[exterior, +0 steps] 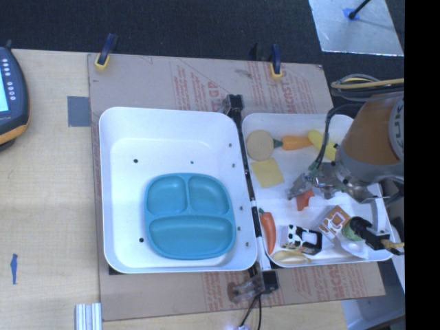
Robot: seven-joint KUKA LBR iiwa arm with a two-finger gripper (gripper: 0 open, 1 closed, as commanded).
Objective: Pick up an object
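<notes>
My gripper (302, 187) is low in the right bin (282, 125), near its middle, with the orange-banded arm (368, 133) coming in from the right. A small red-orange piece (303, 201) lies right below the gripper's tip, touching or nearly touching it. A yellow square (269, 173) and a round tan disc (260, 144) lie to the left of the gripper. An orange carrot (295, 142) and a yellow piece (315, 138) sit behind it.
The left bin (117, 126) holds a blue divided plate (189, 216). Along the right bin's front lie a red chili (268, 231), a black-and-white cow (303, 238), a pale piece (290, 256), an orange-and-white box (335, 221) and a green-and-white object (355, 229).
</notes>
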